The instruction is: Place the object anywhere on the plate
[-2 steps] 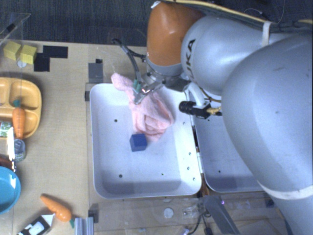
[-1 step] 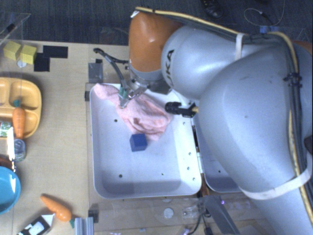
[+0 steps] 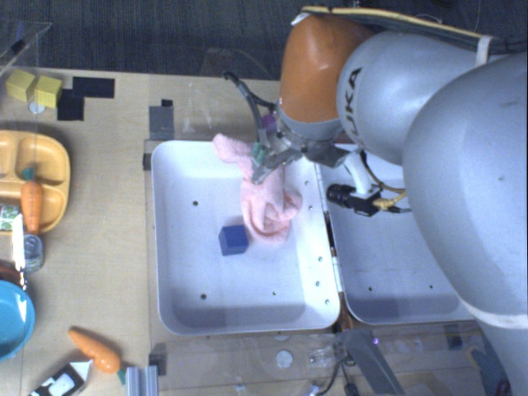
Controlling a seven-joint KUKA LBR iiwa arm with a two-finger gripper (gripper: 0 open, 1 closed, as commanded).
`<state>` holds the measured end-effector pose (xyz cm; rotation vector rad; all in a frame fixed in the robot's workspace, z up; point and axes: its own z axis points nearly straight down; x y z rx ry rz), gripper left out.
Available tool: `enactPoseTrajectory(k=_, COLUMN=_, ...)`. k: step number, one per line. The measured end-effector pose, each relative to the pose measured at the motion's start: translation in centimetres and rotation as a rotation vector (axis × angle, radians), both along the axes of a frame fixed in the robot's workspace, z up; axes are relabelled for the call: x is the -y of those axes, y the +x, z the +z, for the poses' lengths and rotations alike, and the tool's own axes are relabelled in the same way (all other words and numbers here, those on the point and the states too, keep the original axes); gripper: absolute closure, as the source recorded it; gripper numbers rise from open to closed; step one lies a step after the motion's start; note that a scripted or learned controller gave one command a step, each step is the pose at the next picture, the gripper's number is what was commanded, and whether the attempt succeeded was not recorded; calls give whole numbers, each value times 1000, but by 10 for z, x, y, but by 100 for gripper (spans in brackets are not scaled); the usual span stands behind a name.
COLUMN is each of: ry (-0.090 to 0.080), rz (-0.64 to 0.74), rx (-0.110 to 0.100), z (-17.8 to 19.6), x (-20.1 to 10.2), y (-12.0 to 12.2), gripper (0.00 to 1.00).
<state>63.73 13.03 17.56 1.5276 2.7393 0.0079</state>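
My gripper (image 3: 266,158) pinches the pink cloth (image 3: 266,203) near frame center; it drapes down-frame from my closed fingers, beside the blue cube (image 3: 233,239).

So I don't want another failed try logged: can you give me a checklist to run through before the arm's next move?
1. Soft pink cloth between the end effector fingers: ok, its upper part is pinched and it hangs down.
2. Cloth lifted off the left white bin: cannot tell, its lower folds may be touching the floor.
3. Small blue cube apart from the cloth: not ok, it sits against the cloth's lower edge.
4. Target plate found: cannot tell; a yellow divided tray and a blue dish lie left of the bin.
5. Tray free: not ok, an orange carrot lies on it.
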Motion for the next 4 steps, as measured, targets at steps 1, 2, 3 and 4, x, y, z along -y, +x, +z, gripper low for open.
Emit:
enactPoseTrajectory(k=1, ry=0, rz=16, rx=-3, z=-73, x=-79, y=-1, gripper=100)
enactPoseTrajectory(k=2, ry=-2, rz=291, rx=4, z=4, x=-30, y=19, gripper=100)
enactPoseTrajectory(k=3, ry=0, rz=135, rx=-2, z=-27, x=-95, y=-2, gripper=100)
enactPoseTrajectory(k=4, ry=1, rz=-142, rx=0, z=6, x=-38, y=16, gripper=100)
